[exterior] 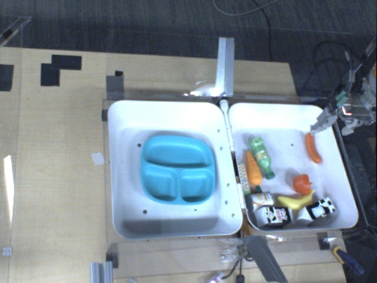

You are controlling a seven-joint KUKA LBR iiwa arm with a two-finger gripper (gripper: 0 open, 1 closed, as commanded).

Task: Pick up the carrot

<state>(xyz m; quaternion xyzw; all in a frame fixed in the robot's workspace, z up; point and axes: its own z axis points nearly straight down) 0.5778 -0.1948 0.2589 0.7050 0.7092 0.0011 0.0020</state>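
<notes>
The grey two-finger gripper (326, 120) hangs over the right bin's far right rim; too blurred to tell its state, nothing visibly held. It looks parked at the edge, well apart from the target.

The left shallow white bin (123, 158) holds a light-blue compartment tray (177, 168). The right shallow white bin (283, 114) holds the rest: the orange tapered carrot (253, 168) lies near the left wall, touching a green bumpy corn-like toy (261, 157). A yellow banana (296, 201), an orange-red sausage (313, 148), black-and-white cartons (271, 208) and a small red tomato-like piece (302, 183) sit toward the near and right sides.
</notes>
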